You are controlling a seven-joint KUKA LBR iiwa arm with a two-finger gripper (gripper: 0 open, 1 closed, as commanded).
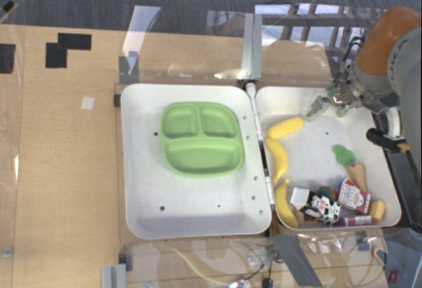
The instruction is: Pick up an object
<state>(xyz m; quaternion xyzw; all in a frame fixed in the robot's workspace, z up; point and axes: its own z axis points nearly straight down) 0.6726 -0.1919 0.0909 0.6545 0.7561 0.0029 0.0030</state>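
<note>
Two bananas [282, 160] beside corn cob [285, 127]

The arm [395, 59] comes in from the right side and hangs over the far right corner of the right bin [300, 97], which serves here as the landmark. Its orange band shows as a rounded dome above that bin's far wall, and the grey wrist section sits just below and to the right of it. From the wrist the tool [321, 106] points down and to the left, toward the inside of the bin near its far wall. Its thin grey fingers [316, 109] slant downward at the tip, with nothing seen between them. How far apart the fingers stand is unclear at this distance.
</note>
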